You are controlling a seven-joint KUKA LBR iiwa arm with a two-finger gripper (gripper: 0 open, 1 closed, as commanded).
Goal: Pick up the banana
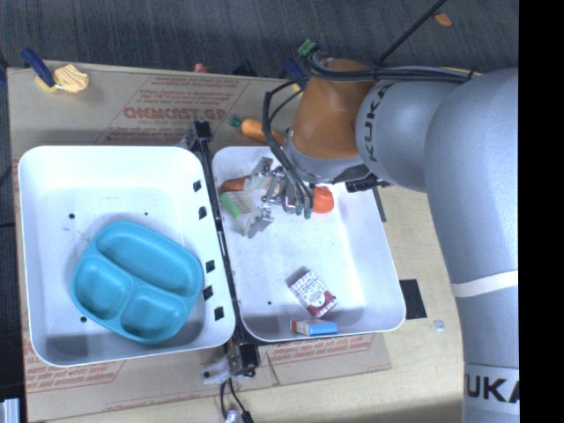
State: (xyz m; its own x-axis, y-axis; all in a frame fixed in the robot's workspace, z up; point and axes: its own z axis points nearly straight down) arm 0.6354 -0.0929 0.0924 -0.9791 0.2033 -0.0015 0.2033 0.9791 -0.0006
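Camera view gives you two white bins: the left bin holds one blue divided tray; the right bin holds one small packet and a blue-orange tube at its six o'clock. The cardboard-covered bench lies over dark floor. At twelve o'clock, the gripper hangs over clutter; you cannot tell its opening, nor make out the banana.
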